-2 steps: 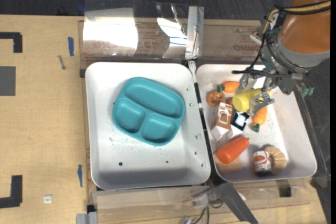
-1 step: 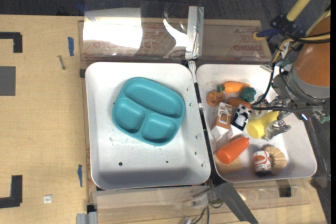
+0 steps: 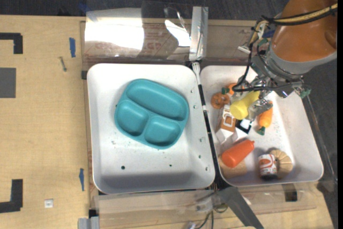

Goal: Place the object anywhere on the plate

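Two white bins noted side by side on the desk. Nearest, in the right bin: orange bottle-shaped toy, small can with red label, too blurred to read, tan round piece touching it. Farther back, spotted white-and-brown carton, carrot and yellow object crowded together. Found claw right over the yellow object; could not tell whether clenched or released. Saw teal three-part plate in the left bin, well apart from the yellow object.

Teal plate lies open (toys crowd the right bin).
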{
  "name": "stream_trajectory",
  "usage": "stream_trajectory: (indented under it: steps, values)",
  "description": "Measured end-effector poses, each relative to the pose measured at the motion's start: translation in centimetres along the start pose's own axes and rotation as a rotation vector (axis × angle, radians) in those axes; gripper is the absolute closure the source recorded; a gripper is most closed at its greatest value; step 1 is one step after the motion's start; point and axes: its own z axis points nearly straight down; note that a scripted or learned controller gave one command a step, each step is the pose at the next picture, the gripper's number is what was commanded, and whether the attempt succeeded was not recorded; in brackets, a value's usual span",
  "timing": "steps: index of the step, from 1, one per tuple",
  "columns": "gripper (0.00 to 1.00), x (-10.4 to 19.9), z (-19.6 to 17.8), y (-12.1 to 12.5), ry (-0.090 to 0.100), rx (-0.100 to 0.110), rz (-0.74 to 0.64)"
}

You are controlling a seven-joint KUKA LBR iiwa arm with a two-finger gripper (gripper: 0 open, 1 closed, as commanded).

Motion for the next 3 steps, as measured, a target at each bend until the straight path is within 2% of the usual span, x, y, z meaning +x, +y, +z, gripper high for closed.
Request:
stream_trajectory:
  steps: [1,2,3]
  values:
    - [1.0,-7.4,-3.1,-2.8,-0.003,0.003,-0.062]
    - [1.0,1.8,-11.9,0.1,-0.003,0.008,-0.042]
    - [1.0,6.7,-0.7,0.0,0.007,-0.005,0.007]
